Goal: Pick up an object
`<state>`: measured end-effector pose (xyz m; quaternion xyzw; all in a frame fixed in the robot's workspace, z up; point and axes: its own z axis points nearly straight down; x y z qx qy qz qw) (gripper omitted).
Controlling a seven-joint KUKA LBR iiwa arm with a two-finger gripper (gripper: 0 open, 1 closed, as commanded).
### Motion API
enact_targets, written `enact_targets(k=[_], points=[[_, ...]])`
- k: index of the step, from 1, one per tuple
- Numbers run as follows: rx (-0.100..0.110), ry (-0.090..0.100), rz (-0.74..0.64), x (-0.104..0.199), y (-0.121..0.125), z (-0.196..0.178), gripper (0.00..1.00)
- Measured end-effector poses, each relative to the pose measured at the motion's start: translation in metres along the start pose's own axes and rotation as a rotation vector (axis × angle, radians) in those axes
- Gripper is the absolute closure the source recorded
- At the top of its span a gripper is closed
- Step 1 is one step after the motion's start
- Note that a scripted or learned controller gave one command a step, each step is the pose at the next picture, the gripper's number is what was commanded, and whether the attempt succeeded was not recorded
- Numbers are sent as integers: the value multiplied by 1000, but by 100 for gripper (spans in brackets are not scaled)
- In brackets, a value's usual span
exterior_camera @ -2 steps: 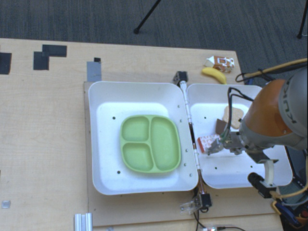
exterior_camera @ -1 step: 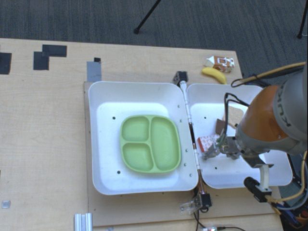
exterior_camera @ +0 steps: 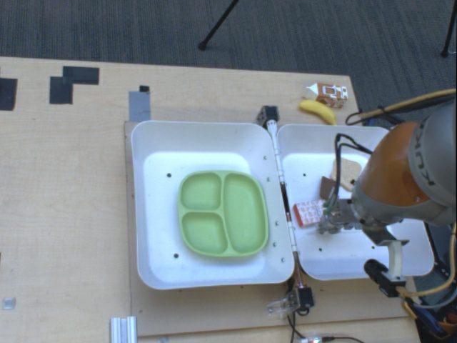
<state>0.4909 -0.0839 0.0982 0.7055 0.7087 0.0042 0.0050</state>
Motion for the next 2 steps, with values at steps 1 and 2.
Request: enact_targets(k=[1, 2], points=[[0, 0, 0, 0, 0, 0, 0], [-3, 1, -4, 1, 2, -10, 100]])
